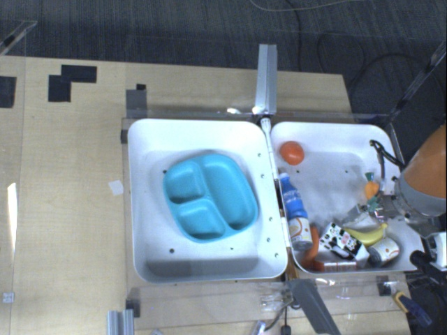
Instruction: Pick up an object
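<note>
The right bin (pixel 328 165) holds an orange ball (pixel 292 152) near its far left corner and a blue bottle (pixel 293 209) lying along its left wall. A red item (pixel 314 246), a black-and-white patterned box (pixel 341 240), a yellow banana (pixel 368 234) and a grey can (pixel 385 251) crowd the near edge. My gripper (pixel 377 202) comes in from the right, low over the bin's right side, just above the banana. A small orange and green piece (pixel 371 185) sits right beside it. The grey arm with its orange band (pixel 427 166) covers the bin's right rim.
The left bin (pixel 150 187) holds a blue divided plate (pixel 208 195). A metal post (pixel 266 79) stands behind the seam between the bins. A black cable (pixel 380 152) loops over the right bin's far right corner. The white floor in the right bin's middle is bare.
</note>
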You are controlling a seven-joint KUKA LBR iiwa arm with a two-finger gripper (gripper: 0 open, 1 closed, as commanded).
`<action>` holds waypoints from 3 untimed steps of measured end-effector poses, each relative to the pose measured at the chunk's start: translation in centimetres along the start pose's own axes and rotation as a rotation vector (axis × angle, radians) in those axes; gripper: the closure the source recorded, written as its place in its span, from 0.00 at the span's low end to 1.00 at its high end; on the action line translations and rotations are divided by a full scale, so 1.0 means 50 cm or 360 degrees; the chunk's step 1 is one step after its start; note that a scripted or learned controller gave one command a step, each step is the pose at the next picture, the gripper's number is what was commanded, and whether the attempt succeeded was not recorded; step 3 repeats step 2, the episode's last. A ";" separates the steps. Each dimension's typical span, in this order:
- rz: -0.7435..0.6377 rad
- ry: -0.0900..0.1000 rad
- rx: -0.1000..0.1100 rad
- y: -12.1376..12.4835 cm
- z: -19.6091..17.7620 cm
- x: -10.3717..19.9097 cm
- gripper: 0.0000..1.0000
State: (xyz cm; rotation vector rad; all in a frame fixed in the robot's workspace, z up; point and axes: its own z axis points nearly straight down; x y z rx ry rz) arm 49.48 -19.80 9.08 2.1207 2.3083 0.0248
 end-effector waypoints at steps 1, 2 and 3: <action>-0.0001 -0.0007 -0.0009 0.004 -0.023 -0.002 1.00; 0.0071 -0.0013 0.0014 0.062 -0.247 0.066 1.00; 0.0071 -0.0013 0.0014 0.062 -0.247 0.066 1.00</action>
